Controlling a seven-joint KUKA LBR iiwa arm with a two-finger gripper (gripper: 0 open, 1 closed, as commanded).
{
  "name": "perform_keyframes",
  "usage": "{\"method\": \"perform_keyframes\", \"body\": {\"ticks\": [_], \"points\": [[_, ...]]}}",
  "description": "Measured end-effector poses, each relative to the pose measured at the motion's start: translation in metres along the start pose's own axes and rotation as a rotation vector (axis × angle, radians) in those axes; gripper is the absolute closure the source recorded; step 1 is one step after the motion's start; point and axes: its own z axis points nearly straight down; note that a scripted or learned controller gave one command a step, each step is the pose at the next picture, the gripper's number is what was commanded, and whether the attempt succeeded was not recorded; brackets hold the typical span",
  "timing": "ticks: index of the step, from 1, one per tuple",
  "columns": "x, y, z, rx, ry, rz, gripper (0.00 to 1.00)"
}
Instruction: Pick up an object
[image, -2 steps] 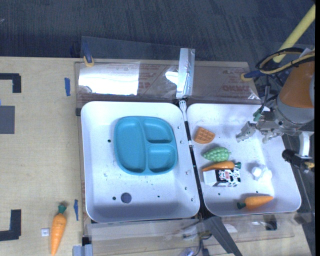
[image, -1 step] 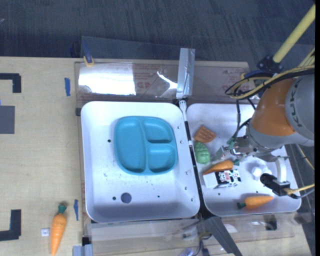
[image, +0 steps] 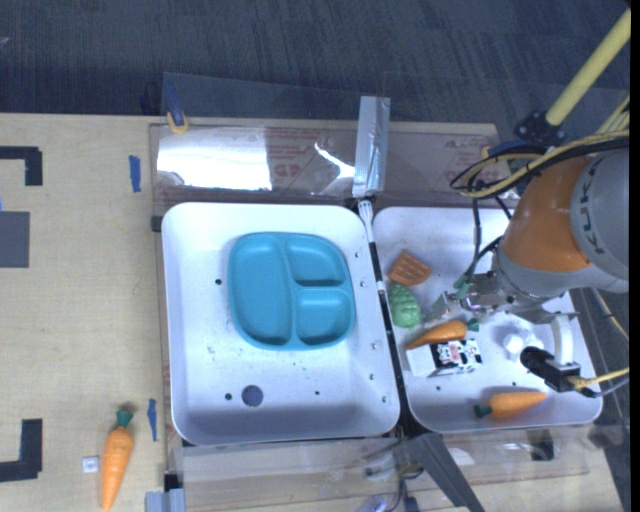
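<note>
Gripper (image: 468, 296) sits low in right bin (image: 440, 225), near a carrot (image: 438, 334); finger state cannot be made out. Arm (image: 560, 225) hides the bin's right side.

Grey arm (image: 610, 215); orange band (image: 545, 225); yellow cables (image: 500, 160).

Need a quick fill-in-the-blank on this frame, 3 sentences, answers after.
1. The blue divided tray lies in the ____ bin.
2. A carrot lies on the wooden bench, outside the bins, near the view's bottom-____ corner.
3. The green toy in the right bin lies just below an ____ piece.

Missing words: left; left; orange
</note>
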Motion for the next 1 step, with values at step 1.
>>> {"method": "perform_keyframes", "body": {"ticks": [1], "points": [[-0.0118, 0.0727, 0.0015, -0.002, -0.002, -0.067, 0.0]]}}
